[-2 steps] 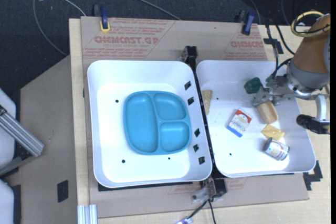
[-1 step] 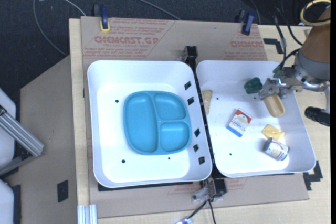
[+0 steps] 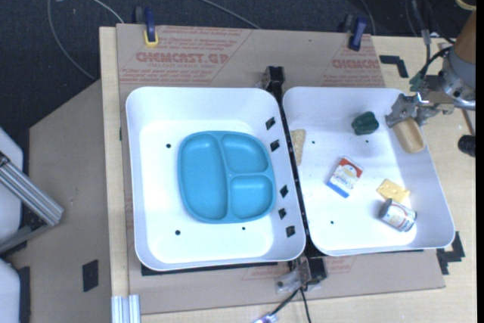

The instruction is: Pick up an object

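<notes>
The right bin (image 3: 423,238) holds several small objects. A dark green lump (image 3: 365,122) lies near its back. A tan, bread-like piece (image 3: 410,138) rests against the right wall. A red, white and blue packet (image 3: 344,178) sits mid-bin, with a yellow block (image 3: 392,191) and a small tin can (image 3: 397,215) at the front right. A flat tan cracker (image 3: 297,144) lies by the divider. My gripper (image 3: 409,108) hangs over the bin's back right corner, just above the tan piece and right of the green lump.
The left bin (image 3: 151,238) carries a blue divided plate (image 3: 226,176) at its centre. Black clips line the divider (image 3: 283,163) between the bins. Blue clamps (image 3: 150,25) hold the cardboard at the back, and cables trail over the dark floor.
</notes>
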Tool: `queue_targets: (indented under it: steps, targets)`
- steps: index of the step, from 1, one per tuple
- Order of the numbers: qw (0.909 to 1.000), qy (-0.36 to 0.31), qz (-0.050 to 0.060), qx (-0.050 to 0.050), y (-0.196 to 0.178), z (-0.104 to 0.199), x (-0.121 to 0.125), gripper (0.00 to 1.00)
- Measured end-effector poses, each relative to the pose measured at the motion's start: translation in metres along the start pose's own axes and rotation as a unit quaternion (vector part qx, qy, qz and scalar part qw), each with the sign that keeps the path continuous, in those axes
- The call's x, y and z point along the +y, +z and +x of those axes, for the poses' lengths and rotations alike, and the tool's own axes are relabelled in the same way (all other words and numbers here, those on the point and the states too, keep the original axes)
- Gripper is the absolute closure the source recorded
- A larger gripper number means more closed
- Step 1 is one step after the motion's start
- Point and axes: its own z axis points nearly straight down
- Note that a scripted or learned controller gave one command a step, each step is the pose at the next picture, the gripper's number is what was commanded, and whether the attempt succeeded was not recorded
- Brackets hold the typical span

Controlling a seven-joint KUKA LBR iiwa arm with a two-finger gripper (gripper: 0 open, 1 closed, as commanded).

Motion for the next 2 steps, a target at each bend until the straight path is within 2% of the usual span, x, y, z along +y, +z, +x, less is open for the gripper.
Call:
queue_targets:
  steps: [1, 2]
  targets:
    - [1.0, 0.0, 0.003, 0.001, -0.005, 0.0, 0.001, 1.0]
    - [1.0, -0.002, 0.003, 0.002, -0.017, 0.049, 0.007, 1.0]
